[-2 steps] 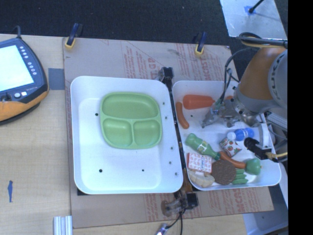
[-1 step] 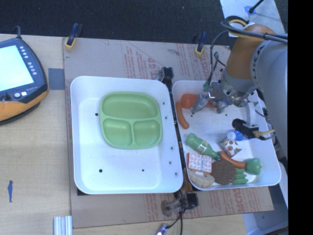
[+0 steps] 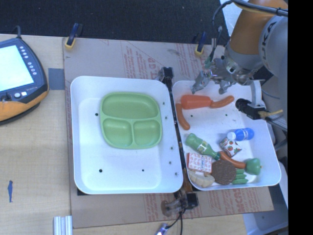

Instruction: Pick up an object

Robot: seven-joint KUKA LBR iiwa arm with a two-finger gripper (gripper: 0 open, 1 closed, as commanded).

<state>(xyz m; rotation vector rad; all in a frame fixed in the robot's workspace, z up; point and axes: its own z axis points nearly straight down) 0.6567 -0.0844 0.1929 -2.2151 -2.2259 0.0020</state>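
Note:
My gripper [image 3: 211, 85] hangs over the far edge of the right bin [image 3: 271, 146], its two fingers spread apart with nothing between them. Just below it lies an orange carrot [image 3: 195, 101], with an orange sausage [image 3: 222, 102] touching its right end and a second sausage [image 3: 182, 117] to its lower left. Lower in the bin rest a green bottle [image 3: 200, 145], a blue-and-white bottle [image 3: 241, 134], a small printed carton [image 3: 228, 146], a red-and-white packet [image 3: 199, 162], a brown round cookie [image 3: 224, 171] and a green vegetable [image 3: 251, 167].
The left bin [image 3: 88, 175] holds a green divided plate [image 3: 131, 120]. A teach pendant [image 3: 17, 80] lies on the bench at far left. Clamps [image 3: 72, 35] sit at the board's far edge. The arm's grey body [image 3: 264, 38] fills the upper right.

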